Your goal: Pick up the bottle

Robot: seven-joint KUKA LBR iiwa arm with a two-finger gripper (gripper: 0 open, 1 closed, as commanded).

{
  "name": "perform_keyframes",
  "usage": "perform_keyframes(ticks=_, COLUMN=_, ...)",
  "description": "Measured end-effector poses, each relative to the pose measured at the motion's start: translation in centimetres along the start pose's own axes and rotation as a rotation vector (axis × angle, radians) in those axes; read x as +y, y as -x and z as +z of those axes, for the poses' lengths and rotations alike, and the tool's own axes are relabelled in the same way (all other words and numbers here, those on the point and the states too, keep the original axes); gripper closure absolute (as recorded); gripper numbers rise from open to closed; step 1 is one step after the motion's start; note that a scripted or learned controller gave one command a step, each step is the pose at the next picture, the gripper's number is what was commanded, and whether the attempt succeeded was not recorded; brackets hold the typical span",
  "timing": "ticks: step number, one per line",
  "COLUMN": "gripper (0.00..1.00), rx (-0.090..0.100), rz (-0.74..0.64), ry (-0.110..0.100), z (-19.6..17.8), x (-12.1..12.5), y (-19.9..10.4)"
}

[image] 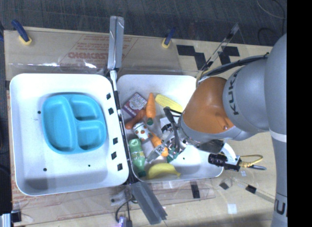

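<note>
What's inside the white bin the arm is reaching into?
The right bin holds a carrot, corn, a banana, a green bottle and a purple box. The arm covers whatever lies beneath it.

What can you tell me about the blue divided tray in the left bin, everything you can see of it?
The blue tray is a light blue, smooth, plastic-looking dish with rounded corners and a raised rim. Ridges split it into three wells: one long one on its left, two smaller ones on its right. It lies flat, open side up, on the floor of the left bin, toward the middle and apart from the walls. Nothing lies in it or touches it apart from the bin floor.
</note>
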State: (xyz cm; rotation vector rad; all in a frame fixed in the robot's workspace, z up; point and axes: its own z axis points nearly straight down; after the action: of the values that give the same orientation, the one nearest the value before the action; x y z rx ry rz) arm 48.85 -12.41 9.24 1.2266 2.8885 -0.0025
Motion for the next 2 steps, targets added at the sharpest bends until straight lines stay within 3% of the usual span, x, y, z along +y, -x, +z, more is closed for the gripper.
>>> perform_keyframes(ticks=1, gripper=0.0, rx=0.001, rz=-0.034, ry=0.001, z=-23.9, x=0.9, y=4.5)
perform_keyframes(ticks=2, gripper=0.0, rx=0.003, rz=-0.067, ry=0.0, z=-24.2, x=-2.2, y=0.7)
